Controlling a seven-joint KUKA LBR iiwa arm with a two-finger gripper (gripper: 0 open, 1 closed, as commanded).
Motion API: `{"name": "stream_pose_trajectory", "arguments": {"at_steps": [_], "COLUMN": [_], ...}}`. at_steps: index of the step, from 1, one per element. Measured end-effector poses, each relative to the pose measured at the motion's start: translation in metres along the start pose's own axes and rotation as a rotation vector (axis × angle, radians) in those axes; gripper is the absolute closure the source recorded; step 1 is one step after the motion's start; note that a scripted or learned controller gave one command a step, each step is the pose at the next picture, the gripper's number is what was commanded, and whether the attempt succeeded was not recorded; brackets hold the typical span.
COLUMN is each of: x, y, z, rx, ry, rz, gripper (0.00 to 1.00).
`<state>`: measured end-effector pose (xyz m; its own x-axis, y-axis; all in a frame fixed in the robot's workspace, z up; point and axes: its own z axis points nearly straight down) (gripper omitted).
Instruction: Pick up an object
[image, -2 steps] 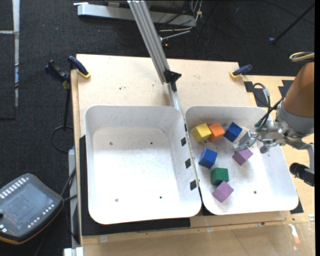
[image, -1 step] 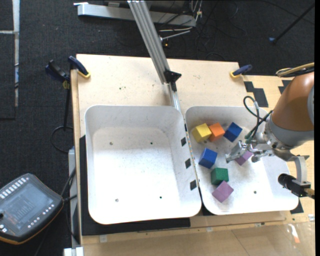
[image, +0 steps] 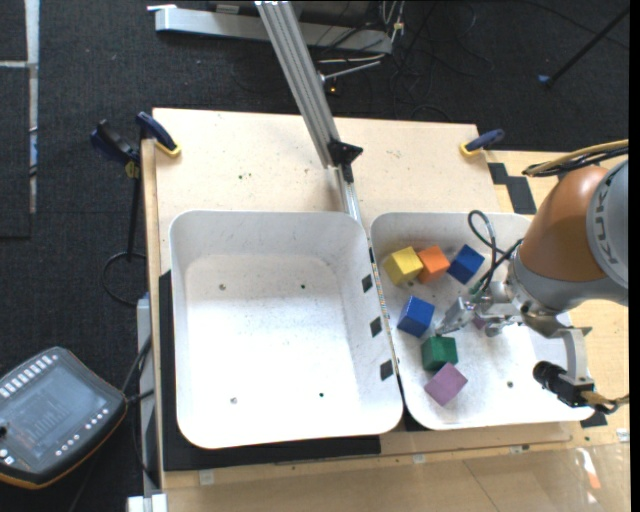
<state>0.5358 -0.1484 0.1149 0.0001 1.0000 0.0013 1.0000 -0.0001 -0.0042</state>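
Six blocks (image: 434, 318) in right bin (image: 520, 405) | gripper (image: 466, 312) among them | no readable writing

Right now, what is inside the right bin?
The right bin holds six blocks: yellow, orange, two blue, green, purple. The arm covers its right part.

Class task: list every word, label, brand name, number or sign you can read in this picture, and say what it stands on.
No text can be read.
Handheld control pad: its screen and keys show marks too small and blurred to read.
Blocks and bins: no lettering visible.
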Motion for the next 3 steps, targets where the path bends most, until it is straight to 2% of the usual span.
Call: {"name": "stream_pose_trajectory", "arguments": {"at_steps": [1, 3], "x": [-0.001, -0.005], "y": [0.001, 0.004], "z": [-0.013, -0.139], "rx": [-0.006, -0.012], "ry": [-0.002, -0.004], "rz": [0.001, -0.003], "gripper": [1.0, 1.0]}}
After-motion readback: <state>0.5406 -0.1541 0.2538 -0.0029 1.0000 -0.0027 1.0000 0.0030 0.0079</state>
